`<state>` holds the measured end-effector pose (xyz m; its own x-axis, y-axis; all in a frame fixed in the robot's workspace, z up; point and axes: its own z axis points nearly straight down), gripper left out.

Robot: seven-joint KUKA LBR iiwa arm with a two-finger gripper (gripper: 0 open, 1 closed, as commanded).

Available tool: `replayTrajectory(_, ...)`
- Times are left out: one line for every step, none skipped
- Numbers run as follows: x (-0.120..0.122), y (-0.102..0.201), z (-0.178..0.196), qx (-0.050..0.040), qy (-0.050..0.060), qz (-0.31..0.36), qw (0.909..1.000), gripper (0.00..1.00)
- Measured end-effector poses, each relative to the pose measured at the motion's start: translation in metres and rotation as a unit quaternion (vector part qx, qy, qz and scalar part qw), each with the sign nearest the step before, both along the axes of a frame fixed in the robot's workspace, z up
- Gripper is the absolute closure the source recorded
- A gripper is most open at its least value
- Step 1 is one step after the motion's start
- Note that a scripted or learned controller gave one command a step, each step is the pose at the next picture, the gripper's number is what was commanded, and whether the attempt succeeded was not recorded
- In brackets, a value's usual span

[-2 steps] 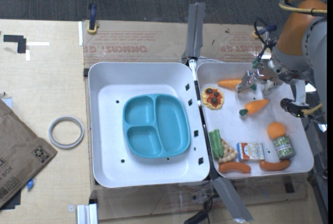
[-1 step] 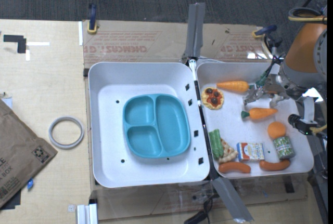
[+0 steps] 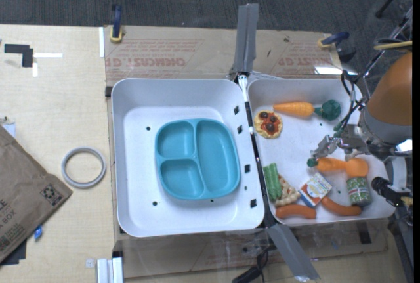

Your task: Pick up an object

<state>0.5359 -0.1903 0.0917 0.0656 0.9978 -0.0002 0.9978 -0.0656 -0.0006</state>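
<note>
The right bin (image 3: 298, 137) holds several toy foods. A carrot with a green top (image 3: 298, 108) lies at the back, next to a small pizza piece (image 3: 268, 123). Nearer the front are a green vegetable (image 3: 271, 180), a small carton (image 3: 316, 188), a red sausage (image 3: 295, 211), a green can (image 3: 358, 191) and an orange block (image 3: 357, 167). My gripper (image 3: 326, 147) reaches in from the right and sits low over the left end of a second orange carrot (image 3: 333, 165). It is open, with nothing between its fingers.
The left bin (image 3: 131, 163) holds a teal divided plate (image 3: 197, 158). A grey tape ring (image 3: 83, 166) and a cardboard box (image 3: 23, 196) lie on the bench at the left. A grey divider (image 3: 246, 39) stands between the bins.
</note>
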Motion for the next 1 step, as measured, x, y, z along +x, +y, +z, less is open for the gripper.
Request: replayTrajectory(-0.0586,0.0162,-0.0001,0.0002,0.0,0.037,0.9993,0.0)
